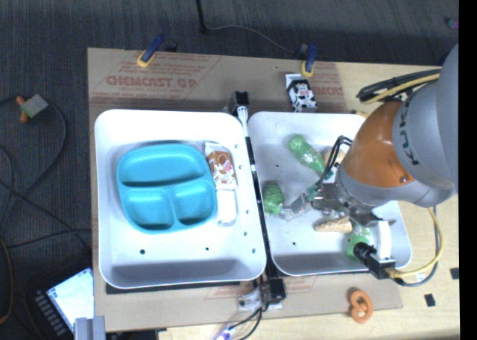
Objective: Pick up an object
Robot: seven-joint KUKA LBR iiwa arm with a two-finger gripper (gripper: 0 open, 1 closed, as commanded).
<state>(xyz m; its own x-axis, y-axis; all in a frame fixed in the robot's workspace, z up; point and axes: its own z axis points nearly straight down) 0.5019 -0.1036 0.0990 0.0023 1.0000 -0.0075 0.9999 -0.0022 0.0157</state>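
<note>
My gripper (304, 202) reaches down into the right bin (291, 256), its metal fingers close to a round green object (273, 197) at the bin's left side. A green bottle-like object (305, 151) lies toward the back of the same bin. A tan object (332, 223) sits just under the wrist, and a bright green object (358, 244) lies near the front right corner. The arm's orange band (373, 156) covers the bin's right side. The finger gap is too small to read.
The left bin (104, 182) holds a blue divided tray (164, 184) and a small brown-and-white packet (221, 171) beside it. A black divider strip (252, 174) separates the bins. An orange ring (360, 305) lies on the bench in front.
</note>
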